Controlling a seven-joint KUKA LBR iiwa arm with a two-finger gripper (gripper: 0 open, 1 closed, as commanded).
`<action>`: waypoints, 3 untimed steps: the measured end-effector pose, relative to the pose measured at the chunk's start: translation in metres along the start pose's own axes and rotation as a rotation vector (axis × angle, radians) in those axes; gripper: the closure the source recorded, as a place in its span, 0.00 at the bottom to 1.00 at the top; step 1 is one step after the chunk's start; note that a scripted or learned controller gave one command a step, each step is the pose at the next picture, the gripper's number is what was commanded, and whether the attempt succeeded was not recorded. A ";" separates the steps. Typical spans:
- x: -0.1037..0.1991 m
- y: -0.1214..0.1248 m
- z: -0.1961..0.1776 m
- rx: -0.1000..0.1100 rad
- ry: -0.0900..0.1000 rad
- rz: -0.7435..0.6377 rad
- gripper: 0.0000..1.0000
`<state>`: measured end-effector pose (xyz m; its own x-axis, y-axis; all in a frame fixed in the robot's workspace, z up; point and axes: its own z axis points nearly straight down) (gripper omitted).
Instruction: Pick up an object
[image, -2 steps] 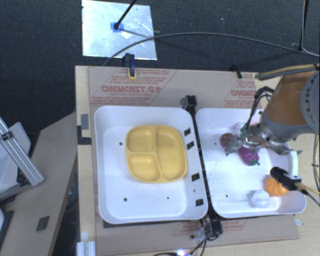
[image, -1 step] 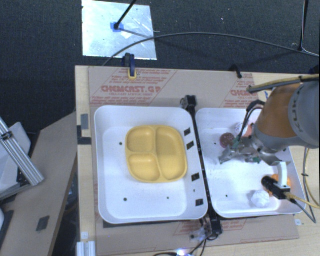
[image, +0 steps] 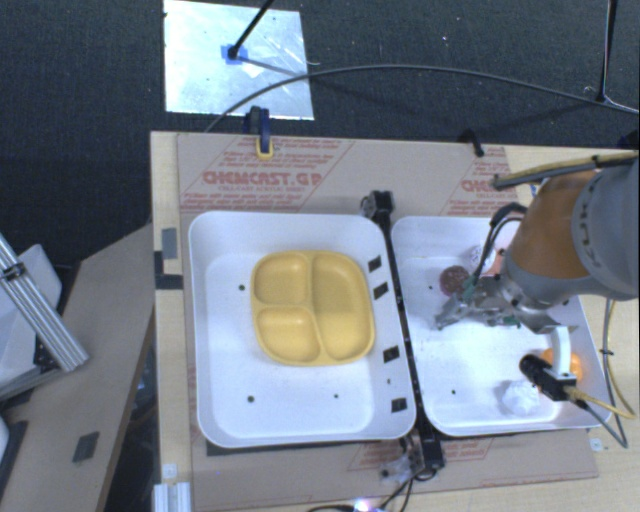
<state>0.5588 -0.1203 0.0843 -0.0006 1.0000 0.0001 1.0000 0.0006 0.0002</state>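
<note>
Camera view: grey two-finger gripper (image: 447, 315), fingers slightly spread and holding nothing as far as can be told, hangs over the right white bin (image: 440, 400), the small round brownish object (image: 455, 277) lying just beyond its tips.

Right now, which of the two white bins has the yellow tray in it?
The left bin: the yellow divided tray lies in its middle. The right bin holds small odds and ends and the gripper.
</note>
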 end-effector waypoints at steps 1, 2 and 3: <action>0.000 0.001 -0.011 -0.003 0.000 0.001 1.00; 0.009 0.001 -0.061 -0.005 -0.001 -0.004 1.00; 0.007 0.002 -0.125 -0.008 -0.002 -0.004 1.00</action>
<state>0.5608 -0.1129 0.2095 -0.0049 1.0000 -0.0016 1.0000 0.0049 0.0084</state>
